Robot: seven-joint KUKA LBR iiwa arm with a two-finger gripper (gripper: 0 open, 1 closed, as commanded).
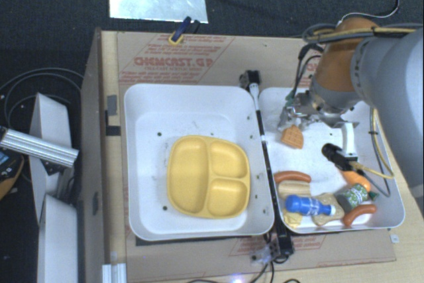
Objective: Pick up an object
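Grey arm (391, 69) w/ orange band (336, 66) reaches in from rt, wrist bent down, gripper (293, 117) low, centre-right.

A tan snack (292, 137) sits just in front of the gripper (292, 120) and blocks the way there. Past the snack, a patch of floor in the right bin (310, 158) is bare. Farther off, a sausage (292, 177), a blue bottle (308, 205), a green thing (355, 195), an orange thing (358, 178) and a second sausage (360, 213) crowd the bin's near end. Beside the gripper stands the wall between the bins (260, 136). Over it, the left bin (192, 108) is bare at its far end. A yellow plate (207, 177) fills the rest.
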